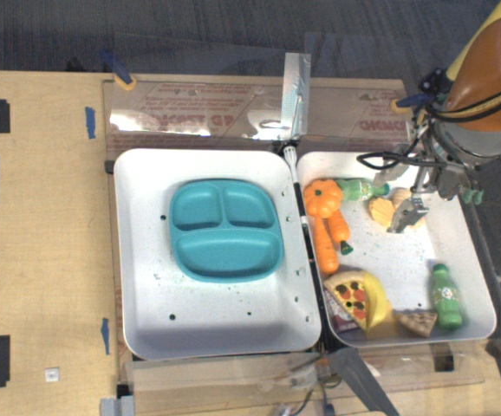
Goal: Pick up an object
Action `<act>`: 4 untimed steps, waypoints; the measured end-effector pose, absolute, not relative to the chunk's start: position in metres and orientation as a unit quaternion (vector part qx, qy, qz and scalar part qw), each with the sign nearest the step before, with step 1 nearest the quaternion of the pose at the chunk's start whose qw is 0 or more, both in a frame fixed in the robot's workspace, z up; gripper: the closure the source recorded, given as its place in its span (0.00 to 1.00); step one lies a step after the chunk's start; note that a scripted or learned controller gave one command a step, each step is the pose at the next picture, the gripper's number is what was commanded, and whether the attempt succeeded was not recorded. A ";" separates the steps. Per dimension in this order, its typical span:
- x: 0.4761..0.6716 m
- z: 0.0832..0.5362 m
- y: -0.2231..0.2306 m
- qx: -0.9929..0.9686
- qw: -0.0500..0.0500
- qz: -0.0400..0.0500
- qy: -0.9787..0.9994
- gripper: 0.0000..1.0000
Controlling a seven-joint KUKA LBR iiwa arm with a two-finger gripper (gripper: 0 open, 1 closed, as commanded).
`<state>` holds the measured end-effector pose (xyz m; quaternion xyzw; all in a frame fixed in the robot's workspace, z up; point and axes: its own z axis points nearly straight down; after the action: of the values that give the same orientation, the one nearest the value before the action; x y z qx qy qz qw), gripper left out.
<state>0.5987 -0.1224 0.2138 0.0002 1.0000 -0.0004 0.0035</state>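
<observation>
Pale yellow toy food piece (pixel 382 210), small, lumpy, set in the rear part of the right bin (pixel 476 258) beside a tan piece (pixel 401 199); judged the likeliest target, lying directly at the hand (pixel 404 218). Hand lowered over it from the right, tips near or touching; finger state not discernible, no grasp confirmed. Pumpkin (pixel 323 198), carrot (pixel 324 241), green bottle (pixel 445 295) and pizza slice (pixel 352 295) well apart. Left bin (pixel 138 232) carrying a teal divided plate (pixel 226 230), on the counter (pixel 34 232).

left bin (pixel 138 232): teal plate (pixel 226 230) | right bin (pixel 471 258): pumpkin (pixel 323 197), carrot (pixel 324 243), green bottle (pixel 445 295), pizza slice (pixel 352 295) | pincer (pixel 406 215) above right bin
</observation>
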 end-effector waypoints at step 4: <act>0.516 0.102 -0.224 -0.035 0.013 -0.004 0.999 1.00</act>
<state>0.5158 -0.2235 0.1025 -0.0350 0.9993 -0.0038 0.0126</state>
